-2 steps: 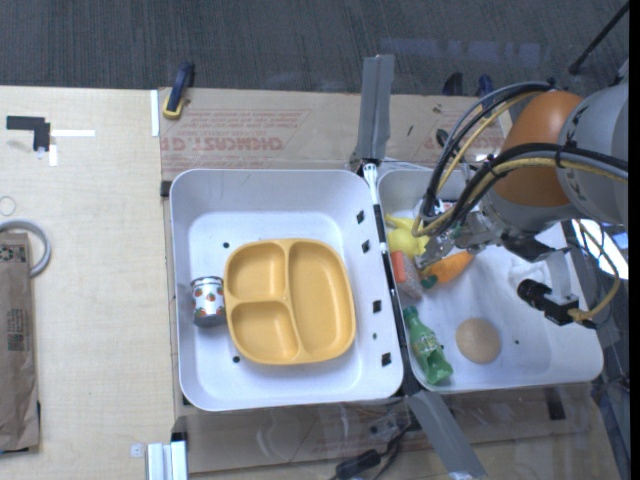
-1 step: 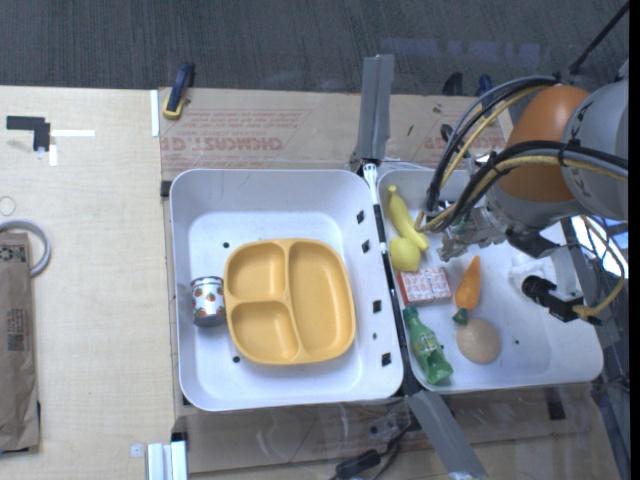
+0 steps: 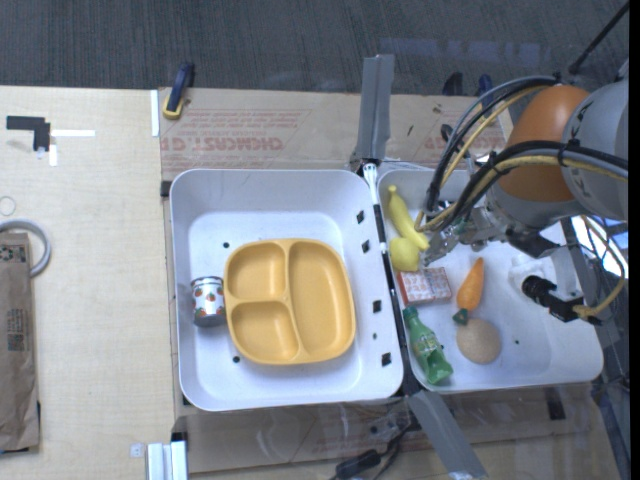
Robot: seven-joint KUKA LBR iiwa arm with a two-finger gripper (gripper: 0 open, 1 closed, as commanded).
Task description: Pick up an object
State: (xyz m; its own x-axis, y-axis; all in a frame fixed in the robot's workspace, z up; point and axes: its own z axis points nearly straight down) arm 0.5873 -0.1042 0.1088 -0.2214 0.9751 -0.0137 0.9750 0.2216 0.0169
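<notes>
Fingers (image 3: 432, 252): low in the right bin (image 3: 560, 360), at its 9–10 o'clock edge. Cables and the wrist body crowd them, so I cannot tell whether they are spread or closed. Nothing is seen between them.

Gripper (image 3: 436, 248): hangs from the grey arm (image 3: 600, 158), which comes in from 3 o'clock, orange band (image 3: 545, 133) uppermost.

Candidate objects, right bin, placed from the gripper:
- lemon (image 3: 404, 255), 9 o'clock, just beside the tip; touching or not, cannot tell.
- banana (image 3: 402, 218), 10–11 o'clock, lying along the bin's left wall, lower end meeting the lemon.
- red patterned card (image 3: 425, 286), 6 o'clock, flat on the bin floor, close under the tip.
- carrot (image 3: 471, 282), 4 o'clock, near, green end pointing to 6.
- tan ball (image 3: 479, 341), 5 o'clock, just below the carrot.
- green bottle (image 3: 427, 346), 6 o'clock, past the card, on its side along the left wall.

All six rest on the bin floor.

Left bin (image 3: 190, 218): yellow three-part plate (image 3: 290, 300) at centre; small can (image 3: 207, 299) upright at the plate's 9 o'clock, touching its rim.

Tabletop (image 3: 90, 228): brown paper bag (image 3: 15, 338) at the far 9 o'clock edge, well apart from both bins.
</notes>
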